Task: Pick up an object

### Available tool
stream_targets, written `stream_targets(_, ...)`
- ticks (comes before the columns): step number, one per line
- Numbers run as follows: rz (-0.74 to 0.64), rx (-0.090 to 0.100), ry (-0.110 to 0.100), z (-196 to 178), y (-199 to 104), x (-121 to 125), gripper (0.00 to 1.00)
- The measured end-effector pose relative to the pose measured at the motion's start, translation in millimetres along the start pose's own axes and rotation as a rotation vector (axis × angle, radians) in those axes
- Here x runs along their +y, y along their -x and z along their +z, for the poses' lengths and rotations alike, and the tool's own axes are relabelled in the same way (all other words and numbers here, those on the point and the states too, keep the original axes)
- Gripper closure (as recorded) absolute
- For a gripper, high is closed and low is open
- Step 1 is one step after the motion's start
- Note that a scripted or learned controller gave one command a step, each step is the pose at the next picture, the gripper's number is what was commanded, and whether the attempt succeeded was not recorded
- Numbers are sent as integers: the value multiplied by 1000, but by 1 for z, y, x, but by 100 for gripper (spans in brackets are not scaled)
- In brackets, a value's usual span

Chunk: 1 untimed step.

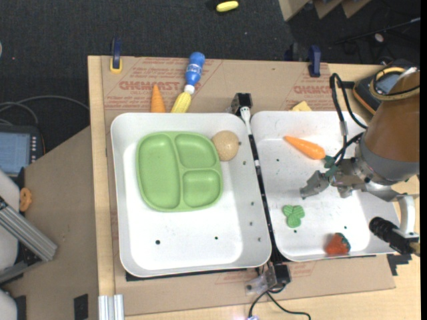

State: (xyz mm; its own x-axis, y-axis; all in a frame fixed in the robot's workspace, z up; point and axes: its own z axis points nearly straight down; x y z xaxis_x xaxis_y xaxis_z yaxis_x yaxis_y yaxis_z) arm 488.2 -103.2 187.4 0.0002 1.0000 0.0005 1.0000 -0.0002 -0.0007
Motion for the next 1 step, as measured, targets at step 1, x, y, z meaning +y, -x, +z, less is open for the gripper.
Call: stream_targets(1, 0, 1, -1, 107, -7, -6, 0)
